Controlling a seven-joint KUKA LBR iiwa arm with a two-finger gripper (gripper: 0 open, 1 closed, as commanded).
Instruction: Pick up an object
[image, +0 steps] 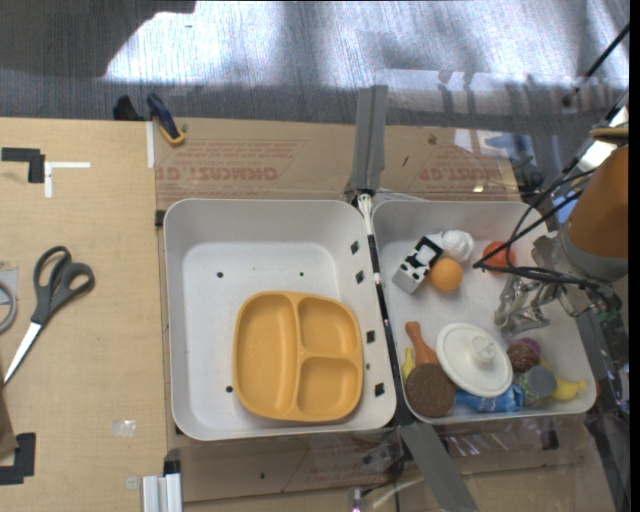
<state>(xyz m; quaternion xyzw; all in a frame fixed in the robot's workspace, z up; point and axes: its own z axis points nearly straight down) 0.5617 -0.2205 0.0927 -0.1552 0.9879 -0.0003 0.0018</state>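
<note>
Objects for picking all lie in the right bin (590, 352): an orange ball (447, 274) touching a black-and-white block (413, 265), a white lump (456, 243) behind them, a red-orange piece (499, 254) near the far wall, a white lid (476, 358) mid-bin, a brown disc (430, 391) at the near edge, an orange drumstick-like toy (420, 344) beside it, a blue item (488, 402) partly under the lid, a purple ball (523, 354), a grey round piece (540, 381) and a yellow piece (569, 389) in the near right corner.

Left bin (190, 310) carries a yellow divided plate (298, 356). Scissors (48, 290) on the tabletop (80, 400), well apart from both bins.

Pincer (522, 309): metal fingers hang low over the right bin, between the red-orange piece and the purple ball. Nothing seen between them. Whether they stand wide or narrow: cannot tell; cables and glare muddle the outline.

Step, as judged: approach or descent, no grasp made yet.

Next move calls for: settling on one target. Purple ball is nearest, just beside the fingers, but crowded by lid and grey piece; fingers would need room on both sides. Orange ball is more exposed, though it may roll against the block. Descend squarely, close, then lift and check for a hold.
</note>
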